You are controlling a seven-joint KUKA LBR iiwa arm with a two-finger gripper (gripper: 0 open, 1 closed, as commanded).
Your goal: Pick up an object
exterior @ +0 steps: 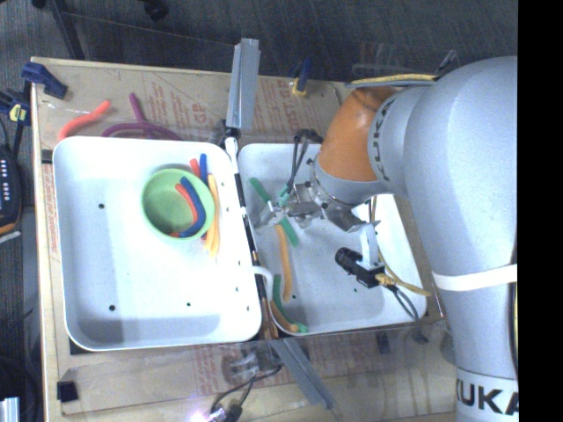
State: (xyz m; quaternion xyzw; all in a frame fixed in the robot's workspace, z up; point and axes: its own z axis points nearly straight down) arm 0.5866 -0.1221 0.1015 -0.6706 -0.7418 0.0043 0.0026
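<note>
Hand (283, 203) seen low over the right bin (352, 315), at its left part, below the orange band (350, 139) of the arm (449, 174). Finger state cannot be told; the tips are lost among dark linkage and cables. Nothing is seen between them.

Just at the hand a green strip (260, 192) is noted, lying at a slant on the bin floor. Beside it an orange stick (285, 258) runs downward toward the bin's lower left corner, where a green curved piece (283, 316) lies along the wall. Whether the hand touches either cannot be told.

Left bin (106, 262): a green bowl (163, 202) is set in its upper right part. Red, blue and yellow curved sticks (202, 202) are laid across and beside the bowl's right rim.

On the counter (176, 86) above the left bin, an orange stick (84, 119) and a purple loop (141, 130) are recorded. Blue clamps (42, 77) are fixed at the counter's upper left corner.
</note>
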